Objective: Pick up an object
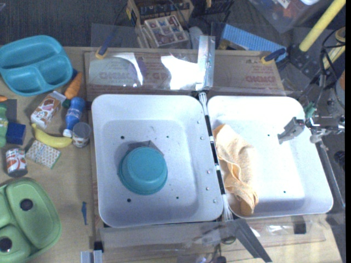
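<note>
Cloth (237,166), yellow and crumpled, lies along the right bin's (274,201) left wall. Left of that bin, a teal bowl (143,170) sits upside down. Gripper (289,130) hovers over the bin's right side, apart from the cloth, fingers spread, pinching nothing.

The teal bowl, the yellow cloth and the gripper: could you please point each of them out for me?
teal bowl (143,170), camera view, on its upturned base.
yellow cloth (237,166), camera view, on its middle folds.
gripper (287,131), camera view, at its fingertips.
</note>
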Controlling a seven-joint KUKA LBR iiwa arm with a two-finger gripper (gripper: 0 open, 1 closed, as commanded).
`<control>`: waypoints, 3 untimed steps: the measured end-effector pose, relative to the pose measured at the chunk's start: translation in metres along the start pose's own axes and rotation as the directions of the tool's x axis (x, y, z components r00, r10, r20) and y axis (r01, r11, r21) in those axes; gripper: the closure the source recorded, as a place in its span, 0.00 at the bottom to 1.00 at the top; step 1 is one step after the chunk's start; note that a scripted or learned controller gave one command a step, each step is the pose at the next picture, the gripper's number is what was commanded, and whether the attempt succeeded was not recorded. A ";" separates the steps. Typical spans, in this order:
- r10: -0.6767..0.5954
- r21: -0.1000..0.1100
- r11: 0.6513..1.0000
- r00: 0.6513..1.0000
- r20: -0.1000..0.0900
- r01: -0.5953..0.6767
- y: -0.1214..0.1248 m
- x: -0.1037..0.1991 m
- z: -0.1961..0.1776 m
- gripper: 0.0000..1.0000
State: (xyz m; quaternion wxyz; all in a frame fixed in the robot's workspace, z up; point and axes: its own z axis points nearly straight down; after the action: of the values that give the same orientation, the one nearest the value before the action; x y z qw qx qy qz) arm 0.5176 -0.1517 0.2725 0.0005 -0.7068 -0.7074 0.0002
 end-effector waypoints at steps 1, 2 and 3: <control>0.052 0.001 0.999 0.999 0.000 -0.052 0.003 0.072 0.085 0.00; -0.025 -0.013 1.000 1.000 0.001 0.025 0.036 0.031 0.183 0.00; 0.005 -0.012 1.000 1.000 0.002 -0.005 0.065 0.060 0.183 0.00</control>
State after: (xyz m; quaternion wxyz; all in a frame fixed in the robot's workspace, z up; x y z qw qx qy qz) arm 0.5824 -0.0918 0.0897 -0.0043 -0.7086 -0.7056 -0.0034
